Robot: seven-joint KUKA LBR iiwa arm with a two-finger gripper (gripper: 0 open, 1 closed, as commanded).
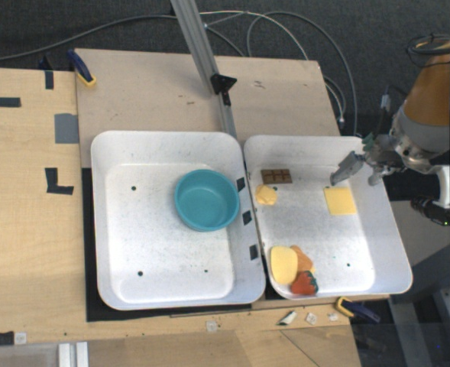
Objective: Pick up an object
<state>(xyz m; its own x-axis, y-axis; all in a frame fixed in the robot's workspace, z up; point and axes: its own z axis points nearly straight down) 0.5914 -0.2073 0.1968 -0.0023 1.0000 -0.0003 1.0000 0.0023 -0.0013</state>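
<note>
- I see the jaws over the upper right corner of the right bin [393, 239], spread apart with nothing between them; one prong slants down to the left above the bin floor.
- Just below the jaws lies a flat yellow square [340, 201], flat on the bin floor and apart from the prongs.
- Further left in the same bin I have a brown chocolate bar [276, 177] near the top wall, with a small yellow lump [266, 196] just below it.
- At the bin's lower left, a rounded yellow piece [283, 264] touches an orange piece [305, 261] and a red piece [305, 284]; they overlap, so I cannot tell their shapes apart cleanly.
- The left bin [102, 153] holds a teal bowl [206, 199], upright, right of its middle.
- Both bins sit side by side on a pale wooden desk [140, 90], with dark tape marks [56, 179] on the board to the left.
- A blue and yellow clamp [81, 67] grips the desk's upper left corner, another clamp [354, 308] its lower right edge.
- A grey metal pole [194, 30] slants up from between the bins, and cables [286, 23] loop over dark carpet behind the desk.
- The arm [427, 102] is cut off at the right edge; I make out its orange band and little more.
</note>
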